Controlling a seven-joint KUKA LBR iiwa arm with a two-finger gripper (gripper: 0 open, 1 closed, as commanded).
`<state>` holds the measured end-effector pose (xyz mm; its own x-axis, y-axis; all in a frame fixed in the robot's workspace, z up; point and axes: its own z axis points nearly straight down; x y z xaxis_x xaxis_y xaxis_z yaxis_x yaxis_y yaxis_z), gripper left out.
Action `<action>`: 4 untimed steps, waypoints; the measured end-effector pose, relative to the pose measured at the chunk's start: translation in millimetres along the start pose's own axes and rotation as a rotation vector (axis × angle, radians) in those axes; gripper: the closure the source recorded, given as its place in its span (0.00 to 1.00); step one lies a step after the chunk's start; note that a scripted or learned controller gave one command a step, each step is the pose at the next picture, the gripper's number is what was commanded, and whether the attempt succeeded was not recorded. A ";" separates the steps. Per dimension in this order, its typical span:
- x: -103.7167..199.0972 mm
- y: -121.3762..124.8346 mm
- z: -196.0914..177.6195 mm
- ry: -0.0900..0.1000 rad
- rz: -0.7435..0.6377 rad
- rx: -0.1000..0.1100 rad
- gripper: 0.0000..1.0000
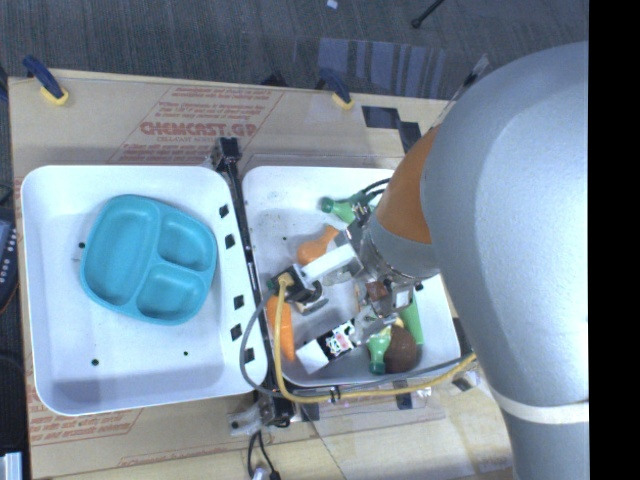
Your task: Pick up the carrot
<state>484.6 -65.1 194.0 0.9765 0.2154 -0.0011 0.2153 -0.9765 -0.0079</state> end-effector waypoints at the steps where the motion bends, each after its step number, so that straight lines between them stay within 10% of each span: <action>1: 9.6 -62.8 4.3 -0.009 -0.053 0.005 0.00; 3: 8.0 -80.8 4.4 -0.010 0.002 0.000 0.00; 4: -6.1 -16.3 3.3 -0.007 0.010 -0.001 0.00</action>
